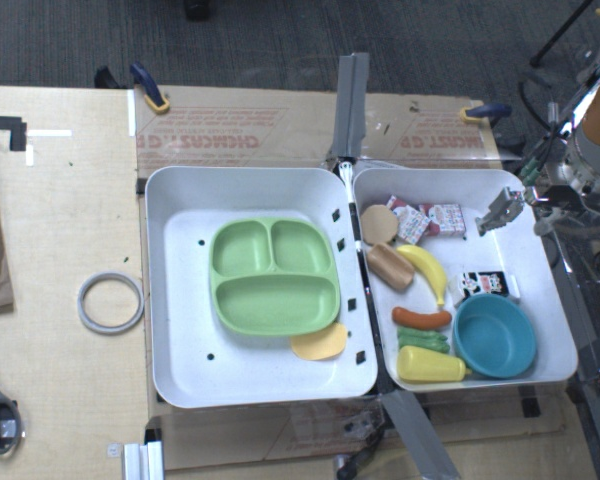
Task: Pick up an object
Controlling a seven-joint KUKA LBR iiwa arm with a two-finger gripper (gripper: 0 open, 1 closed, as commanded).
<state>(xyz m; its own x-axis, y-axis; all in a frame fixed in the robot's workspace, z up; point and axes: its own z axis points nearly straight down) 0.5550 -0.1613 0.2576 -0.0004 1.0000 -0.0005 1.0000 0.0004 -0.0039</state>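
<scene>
A: Currently, where is the gripper (502, 209) located?

B: At the right bin's (540, 268) upper right corner, above the rim area. The arm enters from the right edge. The fingers are small and seen at a slant; whether they are parted or closed cannot be determined. Nothing shows between them.

A: List the right bin contents.

B: Back row: a pink-and-white printed packet (428, 218), with a tan round piece (378, 223) just to its left. Below that: a brown bread roll (390, 266), touching a yellow banana (427, 270) on its right. A small black-and-white carton (484, 284) lies right of the banana, just above a blue bowl (494, 336). Front row: an orange-red sausage (421, 318), a green pea pod (423, 341) directly beneath it, and a yellow block (430, 366) at the front wall, touching the bowl's left side.

A: Left bin?

B: The left bin (175, 298) holds a green divided plate (275, 276) with three compartments, lying flat near centre. A yellow flat slice (319, 344) lies at the plate's front right edge, partly tucked under it.

A: Items outside the bins?

B: A grey ring (111, 301) rests on the bench, left of the left bin.
</scene>
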